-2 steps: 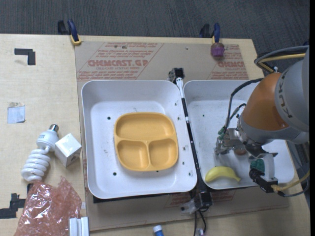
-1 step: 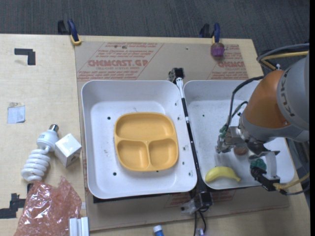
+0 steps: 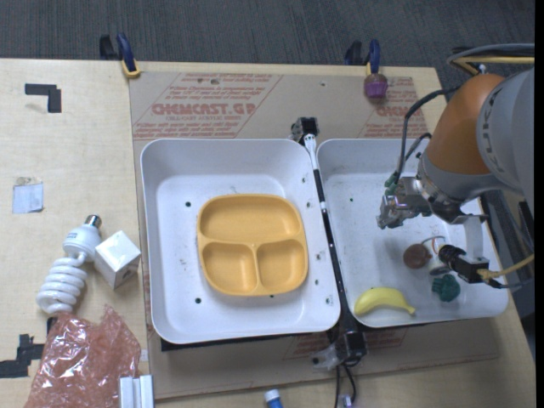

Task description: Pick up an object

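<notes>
Nothing is seen held between the fingers of the gripper (image 3: 393, 213), so the pick is judged not yet done; whether the jaws stand open or closed cannot be told from the camera view, since the tool is small and partly blurred there. The gripper is placed over the right bin (image 3: 357, 164), above bare white floor toward that bin's middle, and no object is seen touching it.

Three candidates for the pick are found in the right bin. A brown round object (image 3: 416, 255) lies nearest, just below and to the right of the gripper in the picture. A dark green object (image 3: 445, 288) is seen further toward the bin's lower right corner, and a banana (image 3: 383, 302) is laid along the bin's near wall, well apart from the gripper. What is left, as judged here, is the whole grasp: a descent onto one of these, a closure and a lift.

In the left bin (image 3: 161, 228), just beside the right bin and touching it along the shared edge, a yellow divided plate (image 3: 252, 245) is set, with its three compartments holding nothing visible.
</notes>
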Tool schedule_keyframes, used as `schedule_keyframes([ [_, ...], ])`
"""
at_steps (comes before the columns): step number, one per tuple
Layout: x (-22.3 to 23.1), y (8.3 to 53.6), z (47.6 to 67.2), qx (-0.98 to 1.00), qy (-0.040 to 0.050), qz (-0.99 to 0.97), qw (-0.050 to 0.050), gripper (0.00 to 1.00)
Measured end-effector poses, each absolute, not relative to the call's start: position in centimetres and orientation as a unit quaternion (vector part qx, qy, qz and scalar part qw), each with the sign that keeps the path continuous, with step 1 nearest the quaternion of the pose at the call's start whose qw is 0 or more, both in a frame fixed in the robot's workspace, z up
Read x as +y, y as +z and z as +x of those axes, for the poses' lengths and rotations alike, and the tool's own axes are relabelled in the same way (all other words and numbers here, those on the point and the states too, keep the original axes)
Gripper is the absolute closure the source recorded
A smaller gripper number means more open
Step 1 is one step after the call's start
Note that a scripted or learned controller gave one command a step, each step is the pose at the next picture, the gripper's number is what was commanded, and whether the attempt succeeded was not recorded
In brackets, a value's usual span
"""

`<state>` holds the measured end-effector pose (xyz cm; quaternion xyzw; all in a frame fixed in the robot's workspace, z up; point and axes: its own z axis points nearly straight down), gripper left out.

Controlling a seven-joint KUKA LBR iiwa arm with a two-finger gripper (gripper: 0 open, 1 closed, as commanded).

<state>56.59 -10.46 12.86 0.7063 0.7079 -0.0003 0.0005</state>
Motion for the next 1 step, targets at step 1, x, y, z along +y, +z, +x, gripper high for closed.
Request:
schedule_keyframes([
  [1,-10.46,12.86,56.59,0.708,-0.0002,0.706,0.001,0.00],
])
